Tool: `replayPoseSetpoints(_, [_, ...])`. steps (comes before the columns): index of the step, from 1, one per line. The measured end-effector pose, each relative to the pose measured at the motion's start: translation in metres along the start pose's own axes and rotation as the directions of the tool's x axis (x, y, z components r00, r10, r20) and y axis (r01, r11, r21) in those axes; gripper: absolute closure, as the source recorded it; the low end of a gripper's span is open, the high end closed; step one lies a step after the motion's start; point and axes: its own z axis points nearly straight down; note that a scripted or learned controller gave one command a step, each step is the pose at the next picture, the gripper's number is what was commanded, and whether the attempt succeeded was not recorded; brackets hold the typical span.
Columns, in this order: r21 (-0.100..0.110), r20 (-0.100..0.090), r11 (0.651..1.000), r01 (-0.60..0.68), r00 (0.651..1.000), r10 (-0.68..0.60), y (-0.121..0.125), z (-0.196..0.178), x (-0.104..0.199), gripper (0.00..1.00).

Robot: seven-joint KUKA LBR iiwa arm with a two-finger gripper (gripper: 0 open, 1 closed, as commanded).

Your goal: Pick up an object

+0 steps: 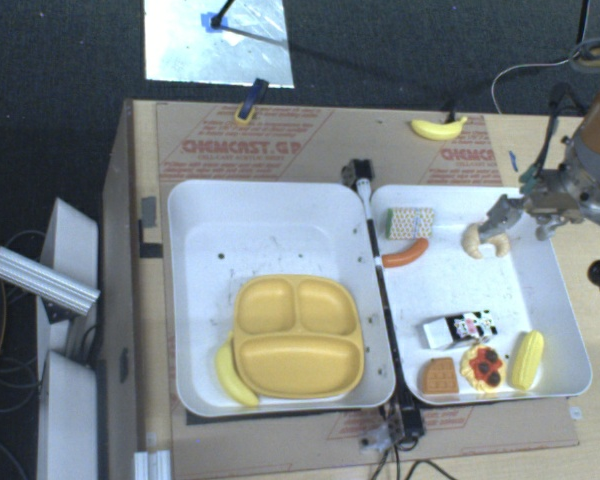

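Gripper (500, 220): at the upper right of the right bin (555, 298), reaching in from the right on the grey arm (590, 168). Whether it is apart or together cannot be told at this resolution.

Cream curved piece (483, 240): directly below and touching or just beside the gripper tip, near the bin's upper right wall. Contact cannot be confirmed as a grasp.

Other contents of the right bin: a patterned sponge-like block (410, 222) at upper left; a red sausage (404, 254) just below it, by the dividing wall; a black-and-white carton (460, 328) lower centre; a brown waffle square (440, 376), a pizza slice (483, 365) and a corn cob (526, 359) in a row along the near edge, well apart from the gripper.

Left bin (210, 228): a yellow divided tray (298, 335), with a banana (233, 376) lying against its lower left corner.

Tabletop (280, 143): cardboard sheet under both bins; a second banana (438, 127) lies on it behind the right bin.
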Motion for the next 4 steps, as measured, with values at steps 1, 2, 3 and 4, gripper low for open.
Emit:
replayPoseSetpoints(1, [0.001, 0.0, 1.0, 0.001, 1.0, -0.001, 0.104, 0.075, -0.002, 0.0])
replayPoseSetpoints(2, [0.001, -0.001, 1.0, 0.002, 1.0, -0.002, 0.114, 0.132, 0.035, 0.0])
replayPoseSetpoints(3, [0.002, 0.0, 1.0, 0.002, 1.0, -0.002, 0.114, 0.179, 0.046, 0.0])
replayPoseSetpoints(4, [0.001, 0.0, 1.0, 0.003, 1.0, -0.003, 0.114, 0.168, 0.046, 1.0])
